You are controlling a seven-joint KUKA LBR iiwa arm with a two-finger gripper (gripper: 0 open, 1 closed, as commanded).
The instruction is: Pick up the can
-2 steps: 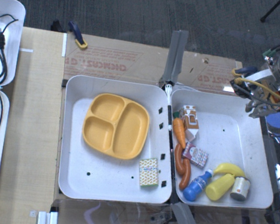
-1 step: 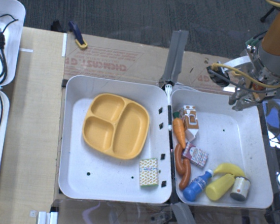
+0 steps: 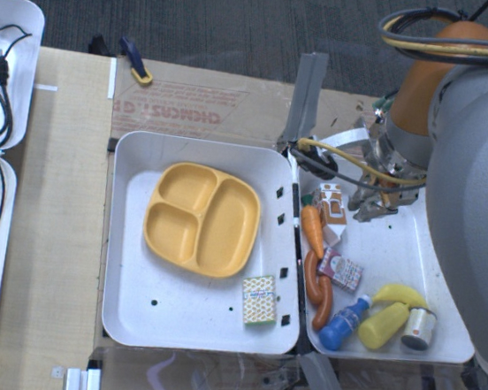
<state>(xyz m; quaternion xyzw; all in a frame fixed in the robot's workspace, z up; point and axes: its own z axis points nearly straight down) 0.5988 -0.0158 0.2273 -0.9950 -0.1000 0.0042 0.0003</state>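
The can (image 3: 418,329) is a small silver cylinder lying on its side in the near right corner of the right bin (image 3: 398,246). It touches a yellow bottle (image 3: 383,326) on its left and lies just below a banana (image 3: 400,296). My gripper (image 3: 372,206) hangs over the far part of the same bin, well behind the can and apart from it. It is beside a small brown-and-white packet (image 3: 332,201). Nothing shows in the gripper.
A carrot (image 3: 312,230), a sausage (image 3: 318,293), a red packet (image 3: 341,269) and a blue bottle (image 3: 343,323) lie along the right bin's left side. The left bin (image 3: 124,290) holds a yellow divided plate (image 3: 202,220) and a small box (image 3: 260,300). Cables (image 3: 320,160) loop near the wrist.
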